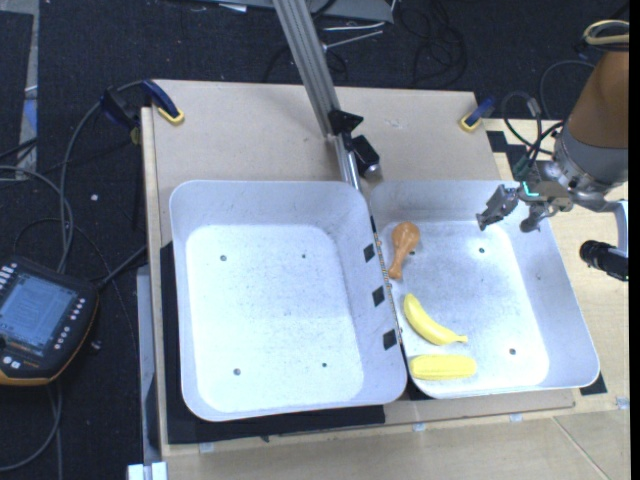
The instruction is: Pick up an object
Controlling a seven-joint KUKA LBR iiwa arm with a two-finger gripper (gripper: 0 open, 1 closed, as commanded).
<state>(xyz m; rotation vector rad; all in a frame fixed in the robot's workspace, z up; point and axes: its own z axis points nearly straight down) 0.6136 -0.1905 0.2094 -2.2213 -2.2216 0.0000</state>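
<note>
In the right bin (540,298) lie three objects along its left side. A brown chicken-drumstick toy (403,243) rests near the bin's upper left. Below it lies a yellow banana (430,324), and a second yellow piece (443,367) sits at the bin's front edge. My gripper (513,211) hangs above the bin's upper right corner, well to the right of the drumstick. Its two dark fingers are spread apart with nothing between them.
The left bin (270,298) sits beside the right one, joined along a seam with black clips (380,293). A slanted metal pole (315,63) rises from behind the bins. Clamps (163,103) hold the bench's back corners. A teach pendant (35,318) lies off the bench's left.
</note>
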